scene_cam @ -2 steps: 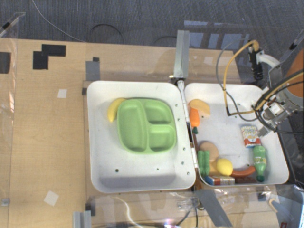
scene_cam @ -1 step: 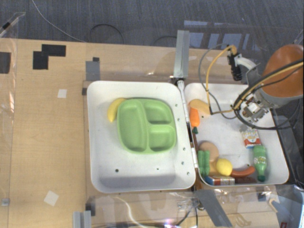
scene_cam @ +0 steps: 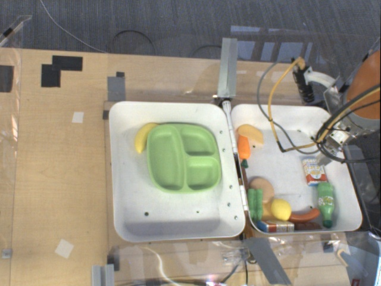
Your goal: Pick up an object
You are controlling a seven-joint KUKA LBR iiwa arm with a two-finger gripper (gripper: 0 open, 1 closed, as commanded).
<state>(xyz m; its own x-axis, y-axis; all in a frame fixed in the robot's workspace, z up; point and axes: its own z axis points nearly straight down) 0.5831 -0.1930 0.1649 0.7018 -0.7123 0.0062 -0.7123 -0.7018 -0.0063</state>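
Green bottle (scene_cam: 325,204) upright-lengthwise, cap nearward

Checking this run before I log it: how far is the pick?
Done: the arm has reached the right bin. In hand: the gripper hangs just above the small red-and-white carton, nothing seen between its fingers. Left: grasp and lift; the carton and green bottle lie on the bin floor.

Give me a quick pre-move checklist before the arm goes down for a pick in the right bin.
1. Gripper over the right bin: ok.
2. A target beneath it, the small carton: ok.
3. Green bottle crowding the carton: not ok, they nearly touch.
4. Loose cables hanging across the bin: not ok.
5. Nothing held yet: cannot tell.
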